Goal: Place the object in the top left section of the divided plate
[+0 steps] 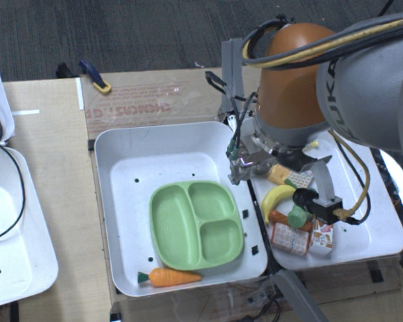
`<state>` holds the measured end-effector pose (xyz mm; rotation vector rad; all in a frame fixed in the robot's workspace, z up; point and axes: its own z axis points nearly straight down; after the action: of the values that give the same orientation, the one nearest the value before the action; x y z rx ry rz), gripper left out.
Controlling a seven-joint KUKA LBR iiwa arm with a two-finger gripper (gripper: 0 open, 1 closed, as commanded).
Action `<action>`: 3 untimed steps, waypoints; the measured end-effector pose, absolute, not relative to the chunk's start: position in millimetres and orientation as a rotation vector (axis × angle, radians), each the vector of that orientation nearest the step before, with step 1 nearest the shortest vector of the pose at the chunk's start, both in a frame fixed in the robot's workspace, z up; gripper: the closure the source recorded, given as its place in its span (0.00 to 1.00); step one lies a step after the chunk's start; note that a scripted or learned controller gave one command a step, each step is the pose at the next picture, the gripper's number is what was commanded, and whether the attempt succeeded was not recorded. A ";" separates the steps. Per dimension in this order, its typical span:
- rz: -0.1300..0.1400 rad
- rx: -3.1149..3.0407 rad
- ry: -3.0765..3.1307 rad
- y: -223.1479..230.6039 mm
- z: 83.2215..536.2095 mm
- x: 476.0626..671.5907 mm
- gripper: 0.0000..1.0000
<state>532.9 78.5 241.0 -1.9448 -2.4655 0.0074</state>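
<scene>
A green divided plate lies in the left bin, with nothing in its three sections. An orange carrot rests against that bin's front wall, just below the plate. My gripper hangs low over the back left of the right bin, under the orange wrist band. Beneath and beside it lie a banana, a yellow piece, a small green object and two printed cartons. The arm hides much of that bin.
A blue and yellow clamp lies on the cardboard behind the bins. White trays with a black cable stand at the far left. The bins' shared wall runs right of the plate.
</scene>
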 end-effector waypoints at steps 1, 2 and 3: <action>0.010 -1.946 -2.463 89.9 214.4 526.7 1.00; 0.007 -1.935 -2.474 45.4 287.6 485.4 1.00; 0.010 -1.867 -2.523 91.2 227.1 516.7 1.00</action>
<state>516.7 91.2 227.1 -1.8668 -2.5230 0.0098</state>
